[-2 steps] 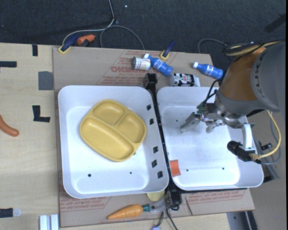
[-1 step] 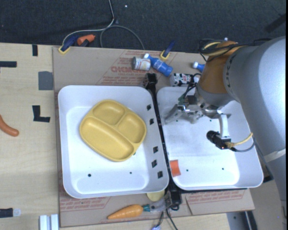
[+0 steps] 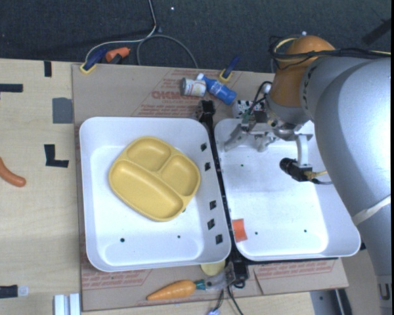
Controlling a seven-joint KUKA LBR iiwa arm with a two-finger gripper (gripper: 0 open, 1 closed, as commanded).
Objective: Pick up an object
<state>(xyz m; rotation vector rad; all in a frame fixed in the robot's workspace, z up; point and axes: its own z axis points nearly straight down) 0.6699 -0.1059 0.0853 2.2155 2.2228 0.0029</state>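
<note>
A yellow divided plate [image 3: 156,177] lies in the left white bin [image 3: 98,248]. A small orange block [image 3: 237,229] rests against the left wall of the right white bin [image 3: 315,241], near its front corner. My gripper [image 3: 246,143] hangs over the far left part of the right bin, its two silver fingers [image 3: 231,140] spread apart with nothing between them. It is open and well behind the orange block. The grey arm with its orange band [image 3: 295,71] covers the right bin's far right side.
Outside the bins lie a toy carrot [image 3: 173,290] at the front, a sausage [image 3: 8,171] at far left, and a blue-and-white bottle [image 3: 209,87] behind. A black divider [image 3: 213,176] runs between the bins. A black cable fitting [image 3: 295,168] hangs over the right bin.
</note>
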